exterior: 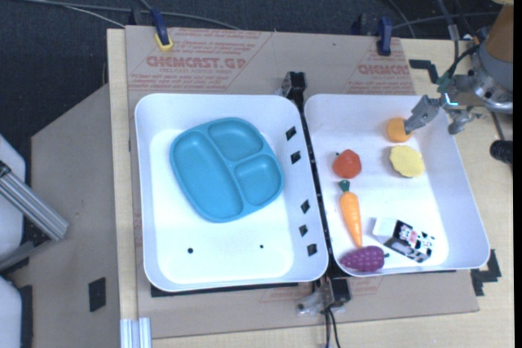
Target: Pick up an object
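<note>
While the pincer point(440, 115) hangs spread and empty over the right bin point(469, 200), a small orange fruit point(397, 129) sits just left of its nearer finger.

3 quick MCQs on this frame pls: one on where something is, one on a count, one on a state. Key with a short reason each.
1. Where is the blue plate?
A. left bin
B. right bin
C. the bench

2. How many sections does the plate have?
A. two
B. three
C. five

3. How does the carrot lie?
A. flat on the right bin floor
B. on the plate
C. between the gripper fingers

Key: 1 A, it lies on the left bin floor. 2 B, one large and two small sections. 3 A, it lies flat below the tomato.
</note>
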You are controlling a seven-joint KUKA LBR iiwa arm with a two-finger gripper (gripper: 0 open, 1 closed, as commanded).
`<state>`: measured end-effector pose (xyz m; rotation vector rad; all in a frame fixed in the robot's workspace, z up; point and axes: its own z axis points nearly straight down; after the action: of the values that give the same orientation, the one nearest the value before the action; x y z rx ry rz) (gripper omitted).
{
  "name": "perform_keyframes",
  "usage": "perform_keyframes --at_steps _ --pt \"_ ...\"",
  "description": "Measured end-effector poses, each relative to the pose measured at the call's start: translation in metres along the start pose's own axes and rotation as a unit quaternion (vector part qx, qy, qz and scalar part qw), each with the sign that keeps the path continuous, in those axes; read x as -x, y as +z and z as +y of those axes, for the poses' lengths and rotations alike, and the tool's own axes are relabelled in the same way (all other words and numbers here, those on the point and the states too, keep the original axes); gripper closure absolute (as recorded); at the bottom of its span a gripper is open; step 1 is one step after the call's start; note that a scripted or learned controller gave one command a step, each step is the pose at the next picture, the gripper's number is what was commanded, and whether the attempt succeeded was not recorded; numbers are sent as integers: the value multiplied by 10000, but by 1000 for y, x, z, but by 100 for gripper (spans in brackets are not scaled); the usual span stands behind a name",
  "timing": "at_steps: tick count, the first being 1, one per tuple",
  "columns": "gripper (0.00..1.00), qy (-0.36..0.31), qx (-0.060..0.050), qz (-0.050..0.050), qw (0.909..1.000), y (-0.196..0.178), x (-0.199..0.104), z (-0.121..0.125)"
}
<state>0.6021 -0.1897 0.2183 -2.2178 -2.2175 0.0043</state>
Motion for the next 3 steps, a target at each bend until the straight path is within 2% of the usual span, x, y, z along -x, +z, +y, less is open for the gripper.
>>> perform_keyframes --at_steps 2,3 --pt "0 0 -3 3 10000 91 1 6" --pt "100 -3 36 -7 10000 76 1 8"
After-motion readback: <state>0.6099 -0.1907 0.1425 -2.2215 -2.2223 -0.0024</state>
